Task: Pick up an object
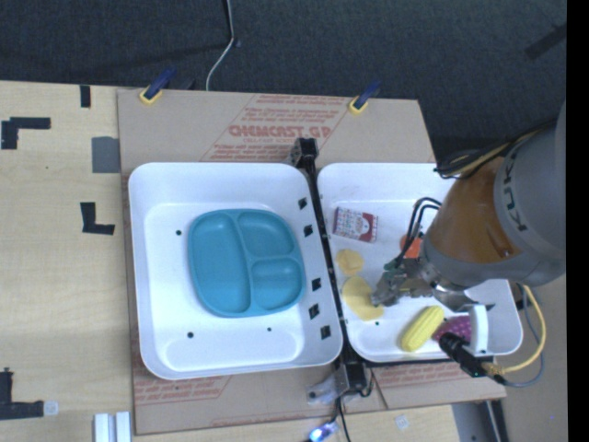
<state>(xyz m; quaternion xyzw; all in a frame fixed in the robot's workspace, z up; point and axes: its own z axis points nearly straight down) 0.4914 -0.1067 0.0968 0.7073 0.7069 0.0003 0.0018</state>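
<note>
Two white bins sit side by side on cardboard. The left bin [152, 247] holds a blue tray [246, 261] with three compartments. The right bin [386, 178] holds the loose items: a red packet [355, 224] near the divider, a small yellow disc [349, 261] below it, a larger yellow piece [359, 298] lower still, and a corn cob [421, 328] toward the near wall, with a purple item [457, 324] just beside it.

The gripper [385, 290] is low in the right bin, its tip at the right edge of the larger yellow piece, apparently touching it. Whether it is parted or closed cannot be told; nothing is visibly held. The corn cob lies near, toward the bin's front.
</note>
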